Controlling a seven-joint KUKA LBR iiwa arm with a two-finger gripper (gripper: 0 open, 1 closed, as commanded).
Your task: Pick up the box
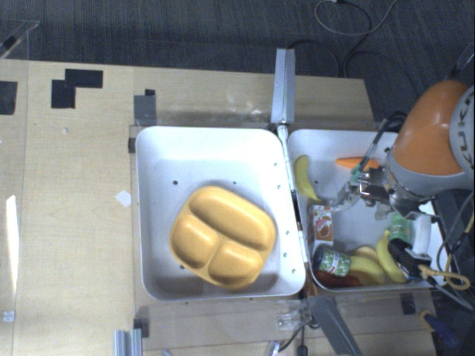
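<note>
The box (322, 222), a small flat red-and-white carton, lies in the right white bin (326, 143) near its left wall, at about eight o'clock from the gripper (356, 190); it looks light, thin-walled, easily crushed; its narrow long edges seem the best hold; a yellow banana (304, 178) lies just above, a dark can (332, 261) just below; whether the fingers are apart or together I cannot tell.

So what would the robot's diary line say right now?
arm: over right bin | gripper: above small box | box: lying in bin, not held | left bin: yellow bread loaf

2 bins (148, 199), 1 bread (223, 234), 3 bananas (304, 178)
</note>
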